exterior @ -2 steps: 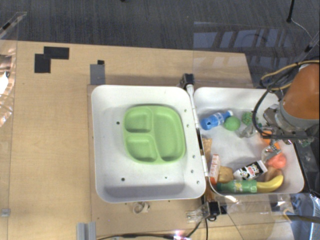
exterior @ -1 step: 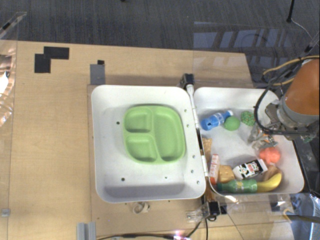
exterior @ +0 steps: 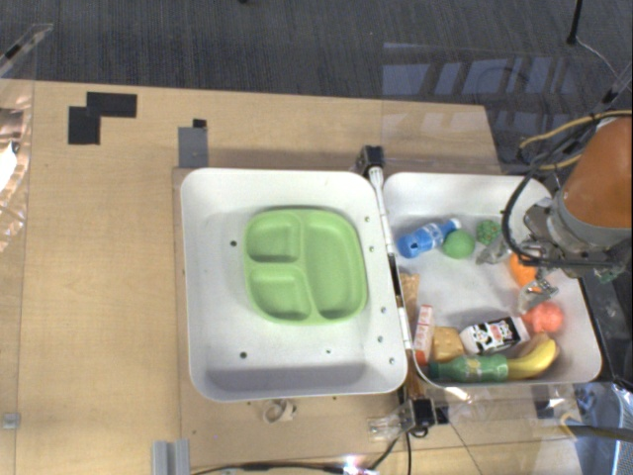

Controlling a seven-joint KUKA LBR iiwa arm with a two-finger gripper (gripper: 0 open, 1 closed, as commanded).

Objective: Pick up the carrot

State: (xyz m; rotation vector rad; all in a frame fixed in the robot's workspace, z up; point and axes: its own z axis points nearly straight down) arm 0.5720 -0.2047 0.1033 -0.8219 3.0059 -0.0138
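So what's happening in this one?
A grey robot arm with an orange band reaches into the right bin from the right. Its wrist hangs over an orange thing, likely the carrot, near the bin's right side. Whether it has a grip is unclear. The left bin holds a green divided plate; a banana and other toys lie nearby.

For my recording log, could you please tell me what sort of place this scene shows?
Most likely a robotics lab bench set up for pick-and-place trials. Two shallow white bins sit side by side on a wooden bench; one holds a green divided plate, the other toy foods such as a banana. A cabled robot arm reaches in.
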